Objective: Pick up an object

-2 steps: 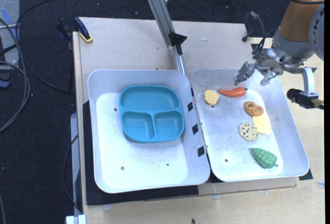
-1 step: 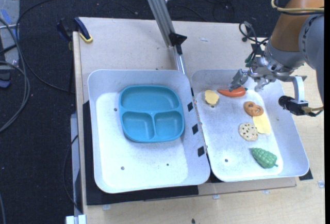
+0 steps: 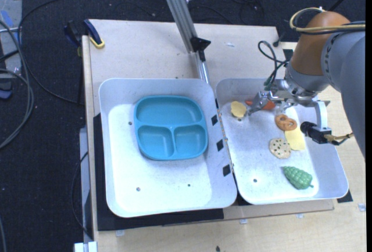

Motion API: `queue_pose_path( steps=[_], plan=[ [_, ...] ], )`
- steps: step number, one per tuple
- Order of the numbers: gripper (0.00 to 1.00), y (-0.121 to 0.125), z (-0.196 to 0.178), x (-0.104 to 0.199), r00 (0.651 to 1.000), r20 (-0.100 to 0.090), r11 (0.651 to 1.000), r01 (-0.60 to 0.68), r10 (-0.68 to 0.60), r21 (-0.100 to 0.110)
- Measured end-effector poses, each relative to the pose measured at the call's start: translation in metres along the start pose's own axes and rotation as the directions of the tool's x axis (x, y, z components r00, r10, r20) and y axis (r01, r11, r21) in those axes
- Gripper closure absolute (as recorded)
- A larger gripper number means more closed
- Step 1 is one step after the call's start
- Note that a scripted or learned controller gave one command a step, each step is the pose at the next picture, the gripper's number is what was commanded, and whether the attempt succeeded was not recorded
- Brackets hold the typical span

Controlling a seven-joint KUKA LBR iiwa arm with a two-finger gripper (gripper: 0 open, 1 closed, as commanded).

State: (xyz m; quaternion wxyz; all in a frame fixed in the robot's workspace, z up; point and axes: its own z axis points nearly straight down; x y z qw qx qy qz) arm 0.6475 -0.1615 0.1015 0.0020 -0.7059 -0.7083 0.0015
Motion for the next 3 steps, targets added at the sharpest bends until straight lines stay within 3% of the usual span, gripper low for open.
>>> queue_pose_path(
  steps=[1,2,3],
  plan=[
    [1.00,0.002,-0.015,-0.001,1.000,0.002,1.000,0.001,-0.001,-0.008],
    [1.00,-0.001,-0.078,-0.005,1.000,0.003,1.000,-0.004,0.004,-0.013],
    [1.00,0.000,-0.113,-0.005,1.000,0.002,1.000,-0.001,0.001,-0.011]
  ],
)
